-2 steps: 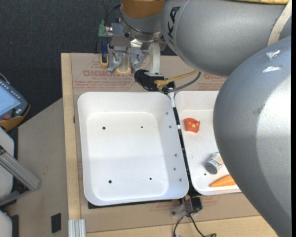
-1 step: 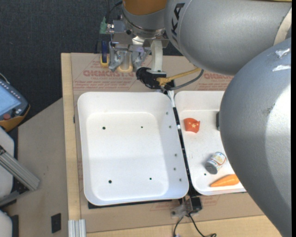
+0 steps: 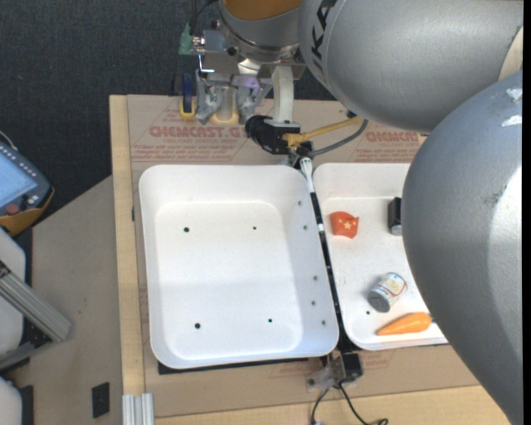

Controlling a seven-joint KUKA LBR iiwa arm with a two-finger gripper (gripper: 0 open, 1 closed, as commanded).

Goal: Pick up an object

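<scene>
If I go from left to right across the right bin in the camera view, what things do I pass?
Red block → small can → carrot

Arm [image 3: 431,108]: large smooth grey rounded housings, black lettering partly seen. Orange band [image 3: 257,8] fitted above wrist. Gripper [image 3: 224,95] w/ pale translucent fingers, green circuit board & thin wires attached.

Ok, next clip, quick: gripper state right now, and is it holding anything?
Gripper: open, nothing between its fingers; it hangs past the far edge of the left bin.
</scene>
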